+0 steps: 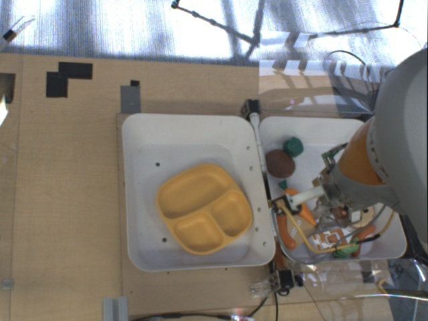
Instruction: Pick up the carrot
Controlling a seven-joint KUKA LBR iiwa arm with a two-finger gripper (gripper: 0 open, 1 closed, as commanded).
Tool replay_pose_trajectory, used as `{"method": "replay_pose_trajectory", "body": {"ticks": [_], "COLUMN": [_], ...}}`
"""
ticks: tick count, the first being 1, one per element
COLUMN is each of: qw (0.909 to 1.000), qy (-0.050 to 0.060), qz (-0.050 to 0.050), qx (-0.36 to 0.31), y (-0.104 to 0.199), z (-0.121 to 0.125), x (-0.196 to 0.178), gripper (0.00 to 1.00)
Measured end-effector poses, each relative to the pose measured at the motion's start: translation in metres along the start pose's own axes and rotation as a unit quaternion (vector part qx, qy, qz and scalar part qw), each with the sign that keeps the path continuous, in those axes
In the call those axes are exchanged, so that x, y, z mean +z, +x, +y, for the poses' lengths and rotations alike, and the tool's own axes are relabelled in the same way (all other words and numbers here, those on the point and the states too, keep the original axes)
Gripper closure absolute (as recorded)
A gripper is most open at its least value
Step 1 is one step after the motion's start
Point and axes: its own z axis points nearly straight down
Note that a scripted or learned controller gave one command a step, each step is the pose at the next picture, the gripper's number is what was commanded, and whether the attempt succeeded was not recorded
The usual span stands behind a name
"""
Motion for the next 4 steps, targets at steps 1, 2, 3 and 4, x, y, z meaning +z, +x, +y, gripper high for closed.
{"method": "replay_pose_trajectory", "body": {"ticks": [1,2,3,4], "qw": [1.0,1.0,0.9999,0.9998], "qy": [0.002,0.002,0.001,-0.006], "qz": [-0.004,-0.001,-0.004,0.012], "qx": [0.002,-0.004,0.015,0.013], "y": [-0.004,-0.001,-0.004,0.007], "z": [0.002,0.001,0.0,0.0], "x": [0.01,0.0,0.01,0.007], "gripper": [1.0,1.0,1.0,0.0]}}
